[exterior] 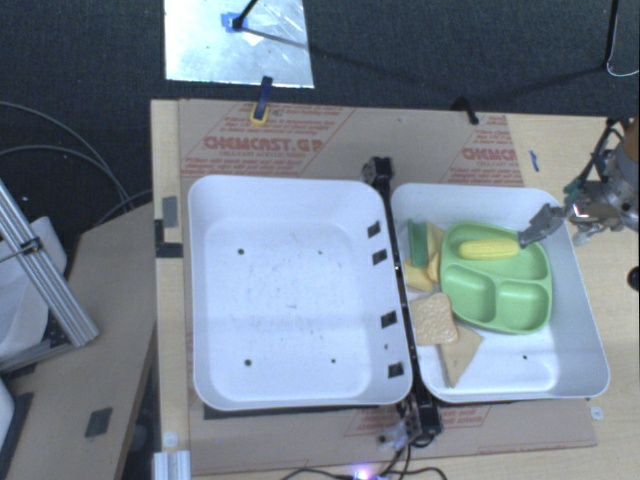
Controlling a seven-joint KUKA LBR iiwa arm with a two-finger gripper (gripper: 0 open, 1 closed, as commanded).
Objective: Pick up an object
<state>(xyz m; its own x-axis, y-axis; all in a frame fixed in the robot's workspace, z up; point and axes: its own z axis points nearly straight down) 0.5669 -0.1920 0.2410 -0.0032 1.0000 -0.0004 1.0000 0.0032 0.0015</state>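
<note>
Glossy green sectioned tray (510, 303), ridged yellow corn (487, 250) inside.

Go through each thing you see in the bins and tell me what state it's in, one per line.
Green divided tray: flat in the right bin, right side up.
Corn cob: lying in the tray's upper compartment.
Cracker: flat on the bin floor, against the tray's left edge.
Left bin: upright on the bench.
Gripper: above the tray's upper right corner, holding nothing visible.
</note>
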